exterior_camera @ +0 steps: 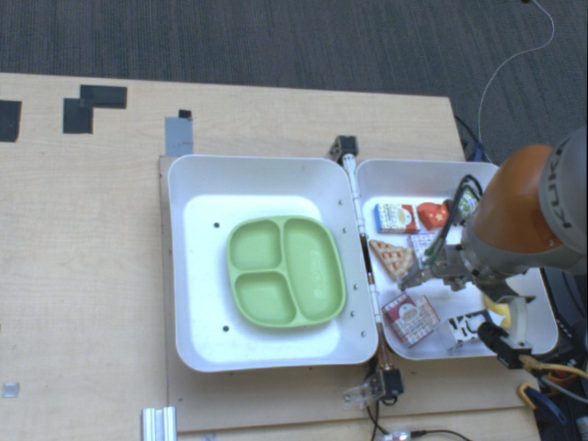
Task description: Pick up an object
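- Overhead, a slanted look down on a pale wooden bench [83, 246] with two shallow white bins side by side.
- Left bin [193, 274]: holds a light green plate [287, 271] with three compartments, sitting near the middle of the bin floor.
- Right bin [542, 333]: holds several small things, partly covered by the robot arm.
- Near the back of the right bin lies a small white carton [394, 217] with blue and red print; just beside it, to its right, is a red tomato-like piece [432, 215].
- Below the carton lies a pizza slice [393, 259], a tan and red triangle.
- Toward the front of the right bin lies a dark red packet [411, 318] with a checked pattern, tilted.
- To its right is a white item with black marks [467, 327], and beside that a bit of yellow [497, 311]; what these are is unclear.
- Grey arm with an orange band [519, 214] reaches in from the right, over the right bin.
- Its claw [430, 272] sits low in the bin, between the pizza slice and the red packet; whether it is apart or together cannot be told, and nothing is seen held in it.
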`<state>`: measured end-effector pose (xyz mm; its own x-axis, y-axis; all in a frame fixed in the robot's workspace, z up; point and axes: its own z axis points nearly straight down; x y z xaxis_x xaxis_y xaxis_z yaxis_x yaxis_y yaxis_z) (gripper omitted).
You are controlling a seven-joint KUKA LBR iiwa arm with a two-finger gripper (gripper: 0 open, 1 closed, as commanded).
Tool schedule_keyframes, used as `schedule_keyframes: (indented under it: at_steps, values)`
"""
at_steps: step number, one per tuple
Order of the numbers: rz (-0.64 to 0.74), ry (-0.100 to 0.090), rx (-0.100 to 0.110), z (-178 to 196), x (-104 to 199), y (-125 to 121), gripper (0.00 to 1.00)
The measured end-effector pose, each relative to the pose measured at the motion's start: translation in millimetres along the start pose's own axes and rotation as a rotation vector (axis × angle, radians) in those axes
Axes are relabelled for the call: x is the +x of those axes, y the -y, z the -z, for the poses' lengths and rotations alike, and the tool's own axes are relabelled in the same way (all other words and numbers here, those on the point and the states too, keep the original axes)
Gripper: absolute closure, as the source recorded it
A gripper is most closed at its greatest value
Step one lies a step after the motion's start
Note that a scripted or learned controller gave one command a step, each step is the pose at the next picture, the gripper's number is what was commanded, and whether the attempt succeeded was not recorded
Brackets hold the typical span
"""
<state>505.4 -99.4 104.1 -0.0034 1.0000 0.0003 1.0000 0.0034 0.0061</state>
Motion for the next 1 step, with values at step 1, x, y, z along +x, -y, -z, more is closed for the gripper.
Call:
schedule_keyframes:
  at_steps: [1]
  values:
    - [-0.004, 0.004, -0.006, -16.7, 11.5, 15.6, 0.00]
